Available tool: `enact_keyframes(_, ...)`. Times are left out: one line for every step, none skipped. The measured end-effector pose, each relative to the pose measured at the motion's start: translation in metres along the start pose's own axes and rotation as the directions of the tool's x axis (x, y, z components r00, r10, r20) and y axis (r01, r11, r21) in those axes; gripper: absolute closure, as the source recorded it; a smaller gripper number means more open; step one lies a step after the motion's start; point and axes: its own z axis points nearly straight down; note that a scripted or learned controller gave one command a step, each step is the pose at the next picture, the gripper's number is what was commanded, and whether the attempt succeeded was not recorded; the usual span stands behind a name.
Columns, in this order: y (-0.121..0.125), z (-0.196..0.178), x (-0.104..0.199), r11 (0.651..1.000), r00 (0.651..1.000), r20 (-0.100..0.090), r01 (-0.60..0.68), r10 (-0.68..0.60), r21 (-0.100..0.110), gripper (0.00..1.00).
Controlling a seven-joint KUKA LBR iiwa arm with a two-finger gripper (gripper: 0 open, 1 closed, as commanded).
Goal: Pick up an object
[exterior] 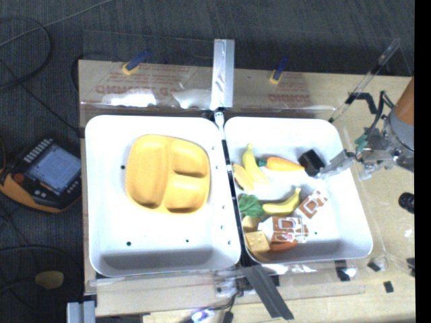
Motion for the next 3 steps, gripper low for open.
enact_keyframes(0.009,0.087,0.043,0.996,0.996,0.0,0.095,-0.095,0.001,0.0)
enact_keyframes(0.011,0.106,0.067,0.999,0.999,0.0,-0.051,0.051,0.0,0.0)
enact_keyframes(0.065,0.152,0.088,0.992,0.992,0.002,-0.129,0.129,-0.013,0.0)
